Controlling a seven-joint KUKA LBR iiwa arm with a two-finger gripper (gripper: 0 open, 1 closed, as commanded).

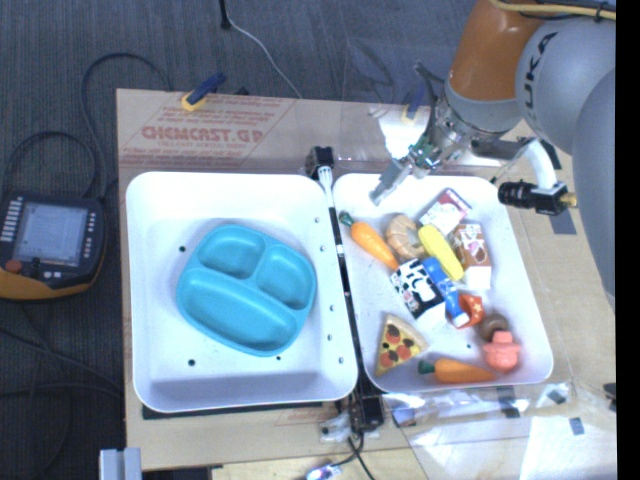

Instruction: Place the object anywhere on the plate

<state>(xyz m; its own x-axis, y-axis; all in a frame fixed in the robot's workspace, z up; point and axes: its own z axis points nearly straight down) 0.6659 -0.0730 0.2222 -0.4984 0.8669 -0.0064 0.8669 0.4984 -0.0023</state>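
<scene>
Our gripper [392,184] hangs over the right bin's [520,268] far edge, fingers slightly apart, nothing between them. We see toy food heaped there: a carrot [372,243], a banana [440,251], a pizza slice [398,345]. The blue plate [247,286] waits in the left bin [150,298]. We should drop squarely onto the carrot, at the heap's edge.

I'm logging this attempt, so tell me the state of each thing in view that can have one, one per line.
Blue plate: in the left bin, nothing on it.
Pincer: above the right bin's far edge, holding nothing.
Pizza slice toy: lying flat in the right bin.
Orange carrot: lying by the divider, in the right bin.
Yellow banana toy: resting on the toy pile.
Handheld controller: screen lit, beside the bench.
</scene>
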